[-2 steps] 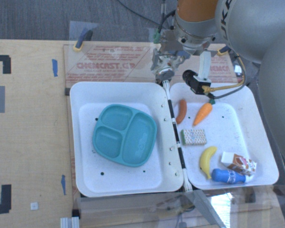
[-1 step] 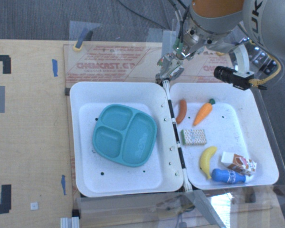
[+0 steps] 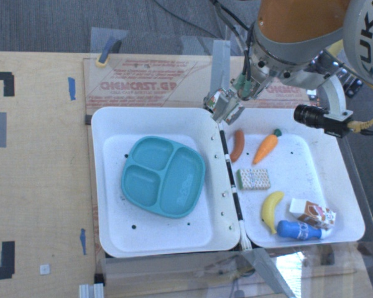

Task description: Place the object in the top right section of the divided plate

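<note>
The plate [image 3: 163, 176] is plain teal against the white bins [image 3: 112, 228]. The sausage [image 3: 237, 145] is reddish-brown, the carrot [image 3: 265, 148] orange with a green top, the banana [image 3: 271, 210] yellow, the bottle [image 3: 300, 230] blue. The sponge [image 3: 253, 179] is pale and speckled.

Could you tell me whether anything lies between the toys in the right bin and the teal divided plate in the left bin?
Only the bins' adjoining raised rims separate the sausage and carrot from the divided plate. The gripper hangs above that divide.
</note>
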`<move>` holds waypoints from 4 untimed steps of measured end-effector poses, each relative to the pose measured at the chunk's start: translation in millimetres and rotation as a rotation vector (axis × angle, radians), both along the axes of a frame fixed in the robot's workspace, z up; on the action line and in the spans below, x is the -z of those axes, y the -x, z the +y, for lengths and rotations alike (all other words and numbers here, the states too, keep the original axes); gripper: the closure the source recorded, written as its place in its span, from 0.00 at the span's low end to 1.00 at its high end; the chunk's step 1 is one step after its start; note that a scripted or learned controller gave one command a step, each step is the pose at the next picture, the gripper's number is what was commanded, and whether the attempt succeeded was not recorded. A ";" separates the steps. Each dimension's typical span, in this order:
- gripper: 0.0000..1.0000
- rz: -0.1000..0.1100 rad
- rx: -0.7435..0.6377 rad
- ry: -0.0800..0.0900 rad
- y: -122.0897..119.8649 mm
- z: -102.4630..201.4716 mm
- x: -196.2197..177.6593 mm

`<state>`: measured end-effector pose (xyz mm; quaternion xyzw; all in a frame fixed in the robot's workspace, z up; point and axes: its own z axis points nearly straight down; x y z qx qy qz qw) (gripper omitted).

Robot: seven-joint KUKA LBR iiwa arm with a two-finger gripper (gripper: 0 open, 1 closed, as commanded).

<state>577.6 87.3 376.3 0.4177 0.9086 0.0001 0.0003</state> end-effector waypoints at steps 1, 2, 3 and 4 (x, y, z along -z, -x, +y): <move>1.00 0.001 0.095 0.000 81.3 61.2 27.1; 1.00 -0.003 0.096 -0.001 80.0 60.9 16.7; 1.00 -0.003 0.071 -0.001 51.6 75.4 -4.0; 1.00 -0.008 0.071 -0.001 50.3 75.6 -14.5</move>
